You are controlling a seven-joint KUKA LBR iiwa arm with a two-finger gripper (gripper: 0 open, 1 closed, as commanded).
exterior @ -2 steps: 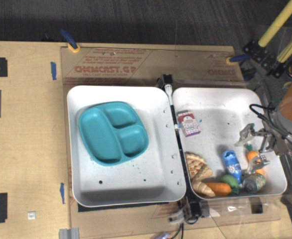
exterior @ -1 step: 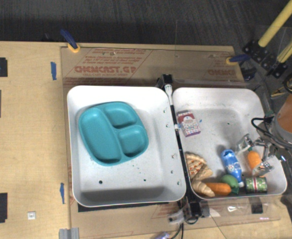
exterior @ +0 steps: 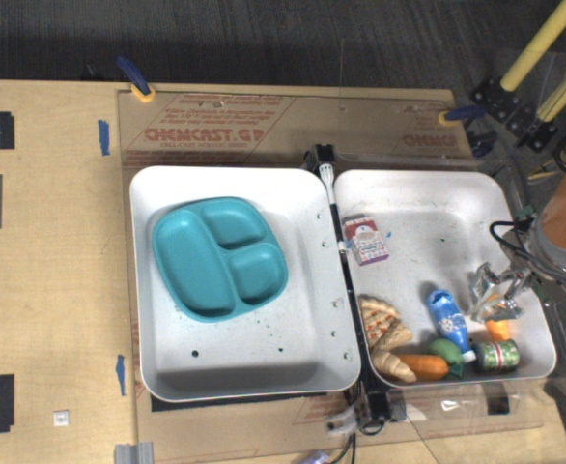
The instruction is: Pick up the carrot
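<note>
The counter [exterior: 51, 259] carries two white bins side by side. The left bin [exterior: 167, 356] holds a teal divided plate [exterior: 220, 256], lying flat in the middle. The right bin [exterior: 418, 201] has its things crowded into the near corner, likely because they slid or were dropped there (the far half is bare apart from a small red and white packet [exterior: 366, 241]).

The arm comes in from the right, and the gripper [exterior: 494, 293] hangs low over the right side of that bin; whether it is apart or together I cannot tell.

The carrot [exterior: 424, 364] lies at the near edge of the right bin, touching a pastry [exterior: 387, 329] on its left and a green thing [exterior: 447, 350] on its right. Its long axis runs left to right, with the green end right. A blue bottle [exterior: 448, 319] and a small can [exterior: 497, 355] sit just beside it.
</note>
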